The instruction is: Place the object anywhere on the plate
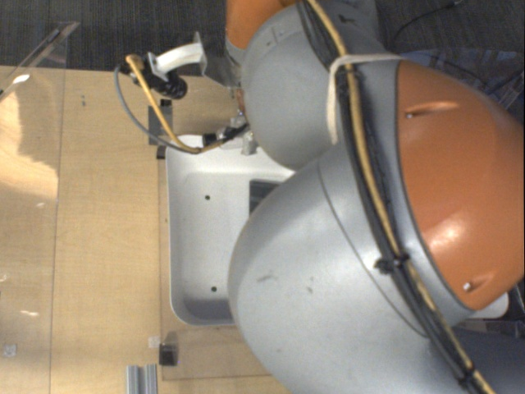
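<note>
The grey and orange arm [361, 220] looms close under the camera and covers most of the bench. Beyond it, at the upper left, its wrist end reaches over the far rim of the white bin [193, 245]. The gripper [157, 121] is a dark narrow shape there, beside the bin's upper left corner. The arm's bulk hides the rest of this bin and whatever lies to the right.
The visible strip of the white bin's floor [205, 203] is bare, with a darker patch [262, 191] at the arm's edge. Wooden bench top [82, 220] spreads to the left. A small dark block [167, 353] and a metal bracket [141, 377] sit near the bottom.
</note>
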Robot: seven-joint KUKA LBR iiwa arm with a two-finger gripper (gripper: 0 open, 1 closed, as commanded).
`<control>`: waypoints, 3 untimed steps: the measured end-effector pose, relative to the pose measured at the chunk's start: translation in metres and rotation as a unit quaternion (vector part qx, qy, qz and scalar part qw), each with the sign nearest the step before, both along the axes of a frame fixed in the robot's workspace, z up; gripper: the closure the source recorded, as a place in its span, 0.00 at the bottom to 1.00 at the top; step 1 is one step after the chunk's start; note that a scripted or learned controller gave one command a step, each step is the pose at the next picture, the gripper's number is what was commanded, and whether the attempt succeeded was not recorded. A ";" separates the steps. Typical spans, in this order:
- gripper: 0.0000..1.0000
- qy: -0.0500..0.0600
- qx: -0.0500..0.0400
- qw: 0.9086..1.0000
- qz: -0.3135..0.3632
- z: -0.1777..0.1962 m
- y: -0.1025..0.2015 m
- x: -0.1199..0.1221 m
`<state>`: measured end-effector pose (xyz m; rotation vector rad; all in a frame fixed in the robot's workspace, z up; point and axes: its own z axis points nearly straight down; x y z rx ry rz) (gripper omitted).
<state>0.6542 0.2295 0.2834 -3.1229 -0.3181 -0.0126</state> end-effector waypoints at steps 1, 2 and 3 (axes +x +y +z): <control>1.00 0.004 -0.002 0.996 0.085 -0.136 0.006 -0.028; 1.00 0.002 -0.002 0.987 0.159 -0.072 0.006 -0.002; 1.00 0.003 -0.003 0.921 0.389 -0.113 0.006 0.005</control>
